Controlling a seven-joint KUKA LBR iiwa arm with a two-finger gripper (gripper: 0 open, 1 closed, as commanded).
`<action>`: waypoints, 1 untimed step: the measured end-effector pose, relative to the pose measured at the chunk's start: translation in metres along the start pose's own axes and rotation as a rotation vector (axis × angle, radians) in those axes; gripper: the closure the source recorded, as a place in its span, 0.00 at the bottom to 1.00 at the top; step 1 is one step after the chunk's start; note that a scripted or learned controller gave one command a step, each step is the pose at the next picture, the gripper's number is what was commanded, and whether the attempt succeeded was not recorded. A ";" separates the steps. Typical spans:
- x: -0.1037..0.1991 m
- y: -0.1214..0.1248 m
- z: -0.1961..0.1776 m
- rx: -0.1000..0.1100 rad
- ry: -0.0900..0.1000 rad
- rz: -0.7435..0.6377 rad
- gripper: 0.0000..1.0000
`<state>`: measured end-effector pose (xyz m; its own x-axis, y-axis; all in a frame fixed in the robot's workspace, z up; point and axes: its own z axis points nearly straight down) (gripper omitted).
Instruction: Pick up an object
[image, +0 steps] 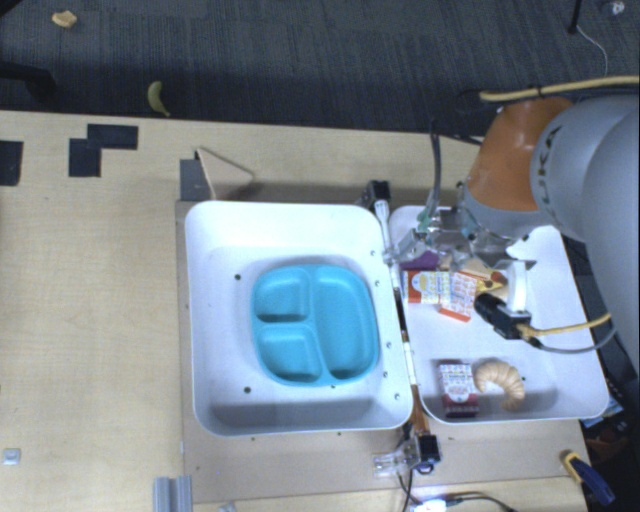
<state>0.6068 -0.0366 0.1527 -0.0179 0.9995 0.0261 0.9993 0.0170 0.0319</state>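
The arm (560, 150) reaches in from the right and hangs low over the far end of the right bin (590, 395), so the step in hand looks like the approach to a pick, with nothing lifted yet. Its claw (455, 245) sits just above a small carton (445, 290) with red and white print — whether the claw is apart or together I cannot tell, since the wrist hides it. The carton lies near the bin's left wall; further toward the near end lie a croissant (500, 378) and, just beside it, a small dark packet (457, 385). The next move would call for a straight descent onto one item, centred well enough that the thing ends up in the grip, not pushed aside. The left bin (215, 300) holds a blue divided tray (315, 322). Both bins rest on a pale wooden tabletop (90, 330) with black tape marks (100, 148) at its far left; beyond its edge is dark carpet (300, 50) with a couple of small bits on it.
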 end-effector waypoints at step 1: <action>0.000 -0.001 0.000 -0.003 0.001 0.000 0.00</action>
<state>0.6058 -0.0370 0.1522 -0.0177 0.9995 0.0269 0.9992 0.0168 0.0350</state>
